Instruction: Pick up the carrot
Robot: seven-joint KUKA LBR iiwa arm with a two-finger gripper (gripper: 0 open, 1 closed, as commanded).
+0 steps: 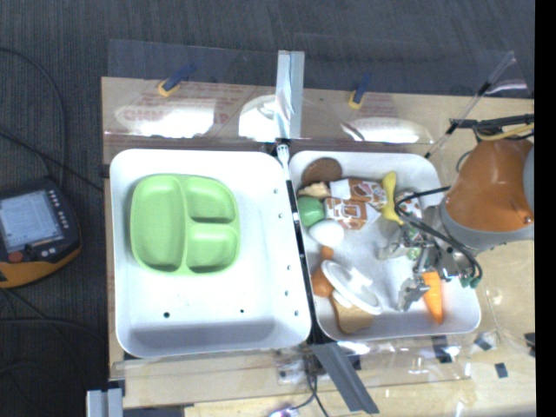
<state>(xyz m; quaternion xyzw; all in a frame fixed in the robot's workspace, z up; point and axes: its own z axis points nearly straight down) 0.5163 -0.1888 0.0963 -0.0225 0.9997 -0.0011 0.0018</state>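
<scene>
Carrot (433,297): orange, tapered, lying near the right bin's (365,333) front right corner, just beside my gripper (415,278).
My fingers: low over the bin floor next to the carrot; I cannot tell whether they are spread or closed.
Edges: the front wall sits close behind the carrot.
Open room: bare white floor lies left of my fingers; the left bin (208,320) carries 1 green divided plate (183,222).
Writing: the brown-and-white carton (354,205) has print too small to read.
</scene>
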